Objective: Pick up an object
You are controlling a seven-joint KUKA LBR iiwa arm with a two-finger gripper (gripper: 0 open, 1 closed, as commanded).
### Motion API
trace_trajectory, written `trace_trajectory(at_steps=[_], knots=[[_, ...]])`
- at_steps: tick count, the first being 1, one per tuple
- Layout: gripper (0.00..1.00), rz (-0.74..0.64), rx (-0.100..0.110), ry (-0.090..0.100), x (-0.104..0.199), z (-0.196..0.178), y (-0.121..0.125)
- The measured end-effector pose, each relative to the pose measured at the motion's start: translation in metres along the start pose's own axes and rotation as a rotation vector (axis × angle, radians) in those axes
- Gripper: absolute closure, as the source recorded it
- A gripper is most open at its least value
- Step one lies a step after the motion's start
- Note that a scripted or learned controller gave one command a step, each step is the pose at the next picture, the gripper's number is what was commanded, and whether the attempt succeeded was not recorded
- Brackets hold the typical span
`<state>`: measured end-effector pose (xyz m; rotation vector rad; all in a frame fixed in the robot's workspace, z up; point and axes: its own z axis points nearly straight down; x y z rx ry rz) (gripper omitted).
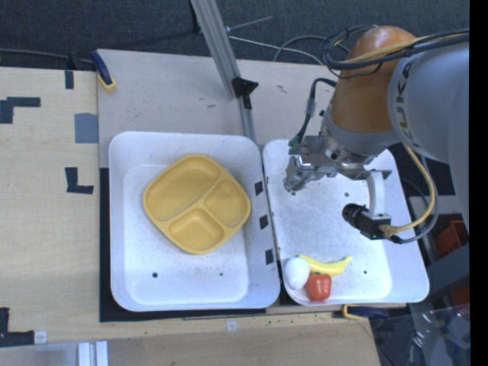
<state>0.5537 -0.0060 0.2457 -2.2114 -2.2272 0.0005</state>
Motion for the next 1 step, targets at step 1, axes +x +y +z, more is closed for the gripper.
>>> trace_trajectory(at_steps=[1], knots=[[1.0, 0.0, 0.002, -0.001, 0.0583, 0.0172, -0.0098]])
